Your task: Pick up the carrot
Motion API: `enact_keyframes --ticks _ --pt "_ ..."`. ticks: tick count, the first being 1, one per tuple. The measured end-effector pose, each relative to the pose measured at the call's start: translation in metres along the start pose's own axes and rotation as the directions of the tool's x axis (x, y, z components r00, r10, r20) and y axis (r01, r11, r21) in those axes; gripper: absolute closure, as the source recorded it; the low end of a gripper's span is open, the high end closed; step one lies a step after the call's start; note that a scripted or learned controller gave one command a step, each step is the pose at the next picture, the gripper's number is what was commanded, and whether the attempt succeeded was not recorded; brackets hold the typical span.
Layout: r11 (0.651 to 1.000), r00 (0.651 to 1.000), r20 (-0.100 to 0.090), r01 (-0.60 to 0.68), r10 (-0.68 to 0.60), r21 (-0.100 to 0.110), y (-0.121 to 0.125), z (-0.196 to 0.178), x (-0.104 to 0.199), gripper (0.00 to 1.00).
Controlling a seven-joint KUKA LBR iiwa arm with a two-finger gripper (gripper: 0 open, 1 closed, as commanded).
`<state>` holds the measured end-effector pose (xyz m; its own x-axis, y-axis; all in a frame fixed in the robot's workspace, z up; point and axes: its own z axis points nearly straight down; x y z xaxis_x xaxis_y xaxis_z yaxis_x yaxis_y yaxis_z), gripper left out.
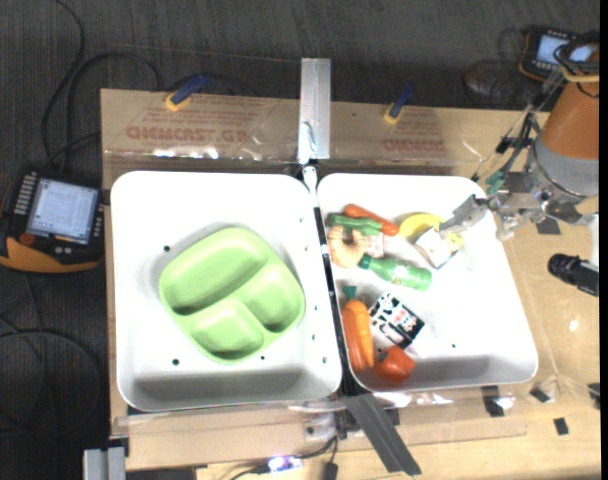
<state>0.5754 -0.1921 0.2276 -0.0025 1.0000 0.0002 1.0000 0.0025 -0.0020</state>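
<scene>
A: Camera view, largest first. What tops the list?

B: Item one, the surface (504, 298), light wood, carrying two shallow white bins side by side. Item two, the left bin (134, 268). Item three, the right bin (494, 308).

A: Contents of the left bin?

B: One green divided tray (232, 293) with three compartments, lying at an angle near the middle.

A: And the arm?

B: Grey arm with an orange band (574, 118), entering from the right edge. Its pincer (462, 216) hangs over the upper right part of the right bin, just above a small white and yellow block (439, 248). Whether the pincer is apart or together, I cannot tell; nothing shows between its tips.

A: The right bin, then, in order of size.

B: Carrot (357, 330), orange, lying lengthwise along the bin's left wall in the lower left corner, green end toward the top. It is well apart from the pincer. Next, a green bottle (399, 271) on its side near the centre. Then a black and white patterned box (396, 319), just beside the carrot on its right. A red piece (394, 366) at the carrot's lower end, touching it. A yellow banana (421, 225) near the top, close to the pincer. A smaller orange-red piece (369, 215) at the upper left, among some tan and green items too tangled to name.

A: Anything off the surface?

B: A handheld pendant with a lit screen (52, 213) on the dark floor to the left.
</scene>
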Motion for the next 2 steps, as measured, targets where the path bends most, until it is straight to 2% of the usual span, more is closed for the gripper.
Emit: enact_keyframes --ticks 1,2 --pt "0.993 0.993 0.010 0.116 -0.116 -0.029 -0.063 0.112 0.052 0.00" --pt "0.982 0.984 0.003 -0.176 0.177 -0.062 -0.074 0.119 0.056 0.00"
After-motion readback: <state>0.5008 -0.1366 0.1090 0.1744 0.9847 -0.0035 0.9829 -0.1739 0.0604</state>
